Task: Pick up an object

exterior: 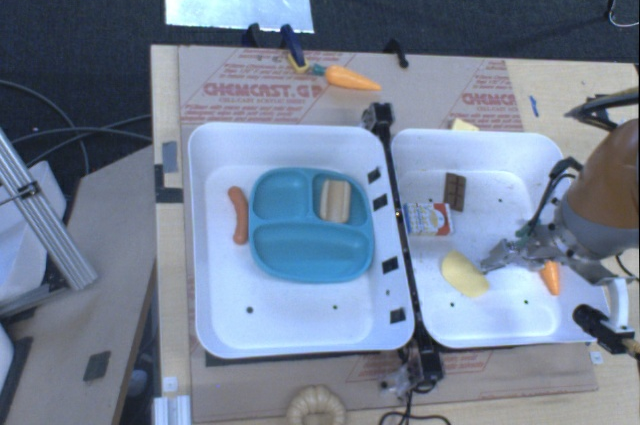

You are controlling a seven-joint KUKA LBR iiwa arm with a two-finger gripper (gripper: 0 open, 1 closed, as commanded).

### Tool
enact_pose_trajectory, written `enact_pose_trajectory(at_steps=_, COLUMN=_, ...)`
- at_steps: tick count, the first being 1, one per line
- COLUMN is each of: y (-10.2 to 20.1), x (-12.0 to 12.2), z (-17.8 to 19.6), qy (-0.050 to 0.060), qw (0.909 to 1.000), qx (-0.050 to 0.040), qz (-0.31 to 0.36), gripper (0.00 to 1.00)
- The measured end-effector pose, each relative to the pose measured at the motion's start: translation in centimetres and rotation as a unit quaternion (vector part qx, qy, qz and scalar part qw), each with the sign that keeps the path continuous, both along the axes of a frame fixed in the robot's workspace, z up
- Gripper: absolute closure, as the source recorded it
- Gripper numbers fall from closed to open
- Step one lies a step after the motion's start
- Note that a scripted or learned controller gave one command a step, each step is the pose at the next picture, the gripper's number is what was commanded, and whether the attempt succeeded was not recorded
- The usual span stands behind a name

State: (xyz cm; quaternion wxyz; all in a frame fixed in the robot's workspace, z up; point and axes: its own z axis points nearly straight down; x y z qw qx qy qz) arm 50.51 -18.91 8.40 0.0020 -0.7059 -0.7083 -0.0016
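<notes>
In the right bin (500, 163) lie a brown chocolate piece (455, 191), a small printed carton (427, 218), a pale yellow wedge (464, 274) and a small orange carrot piece (550, 277). My gripper (512, 256) reaches in from the right and hangs low over the bin floor, between the yellow wedge and the orange piece. The orange piece lies just beside the wrist on its right. The yellow wedge lies a short way to the gripper's left, apart from it. The view does not show anything held.
The left bin (215, 313) holds a blue divided plate (300, 248) with a beige slice (335, 201) in one compartment, and a sausage (238, 214) beside it. Outside the bins lie an orange carrot (348, 79), a yellow bit (463, 125) and a tan ring (318, 405).
</notes>
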Motion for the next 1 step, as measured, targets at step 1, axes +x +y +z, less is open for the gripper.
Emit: enact_pose_trajectory(at_steps=1, y=-0.17, x=0.07, z=1.15, qy=-0.002, qw=1.0000, qx=-0.0024, qz=0.000, gripper=1.00)
